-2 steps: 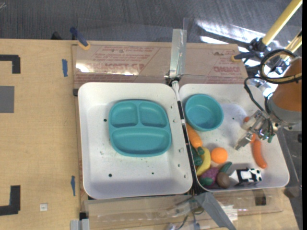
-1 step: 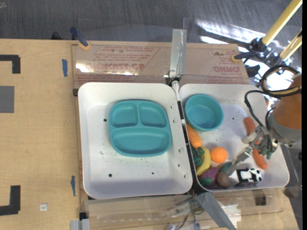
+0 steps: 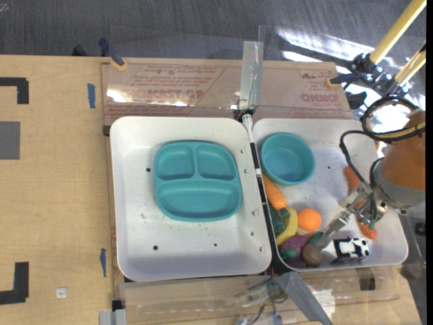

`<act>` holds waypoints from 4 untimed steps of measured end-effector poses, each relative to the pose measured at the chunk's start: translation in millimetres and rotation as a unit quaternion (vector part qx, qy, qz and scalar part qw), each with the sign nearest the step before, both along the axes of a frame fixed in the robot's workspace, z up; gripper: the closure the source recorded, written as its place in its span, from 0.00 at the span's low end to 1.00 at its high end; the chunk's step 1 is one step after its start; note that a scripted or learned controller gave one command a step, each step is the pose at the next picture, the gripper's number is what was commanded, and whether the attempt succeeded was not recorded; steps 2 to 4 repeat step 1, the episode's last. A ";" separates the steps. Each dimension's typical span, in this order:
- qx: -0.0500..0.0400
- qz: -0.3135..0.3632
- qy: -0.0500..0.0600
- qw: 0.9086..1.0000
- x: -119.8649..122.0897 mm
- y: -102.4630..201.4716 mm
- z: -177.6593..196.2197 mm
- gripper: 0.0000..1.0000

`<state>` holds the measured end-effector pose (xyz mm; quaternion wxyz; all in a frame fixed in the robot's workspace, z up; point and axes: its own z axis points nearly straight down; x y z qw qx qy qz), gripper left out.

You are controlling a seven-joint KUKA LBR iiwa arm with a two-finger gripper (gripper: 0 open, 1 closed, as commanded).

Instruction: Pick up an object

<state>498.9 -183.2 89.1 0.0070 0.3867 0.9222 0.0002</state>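
Observation:
The right bin (image 3: 396, 249) holds several small items. An orange carrot (image 3: 274, 195) lies beside a teal bowl (image 3: 288, 157). Below it sit a yellow banana (image 3: 288, 227), an orange ball (image 3: 309, 219), a purple piece (image 3: 292, 250) and a brown round piece (image 3: 312, 254). A black-and-white toy (image 3: 352, 248) lies near the front wall. My gripper (image 3: 343, 219) hangs low over the bin's front right, between the orange ball and the black-and-white toy, pointing down-left toward the brown piece. I see nothing held in it.
The left bin (image 3: 128, 235) holds a teal divided plate (image 3: 197, 180). The arm's orange band (image 3: 406, 161) and a black cable (image 3: 352, 147) cover the right bin's right side. A small orange piece (image 3: 350, 176) lies by the cable. A clear divider (image 3: 252, 73) stands behind the bins.

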 end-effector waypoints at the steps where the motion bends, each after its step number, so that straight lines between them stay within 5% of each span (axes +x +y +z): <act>1: -0.002 0.085 0.002 0.996 76.6 66.0 0.4 0.00; 4: -0.002 0.085 0.002 0.996 76.6 66.0 0.4 0.00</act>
